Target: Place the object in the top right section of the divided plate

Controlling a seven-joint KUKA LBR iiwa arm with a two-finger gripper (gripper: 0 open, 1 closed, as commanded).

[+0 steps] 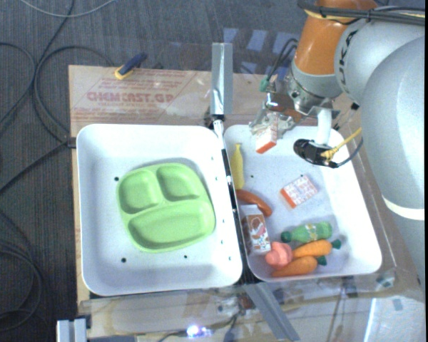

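The green divided plate (168,223) lies in the left white bin (100,155), its top right section (181,181) bare. My gripper (272,125) hangs over the far left corner of the right bin (357,212). Directly beneath it is a small white carton with an orange end (265,146); whether it is gripped or just lies there I cannot tell. The orange band of the arm (327,41) rises behind.
The right bin also holds a yellow banana (237,167), a sausage (254,200), a brown-labelled bottle (255,232), a red and white box (299,191), a green bottle (308,232), two carrots (315,249) and a pink piece (278,254). A black fitting (312,152) hangs beside the gripper.
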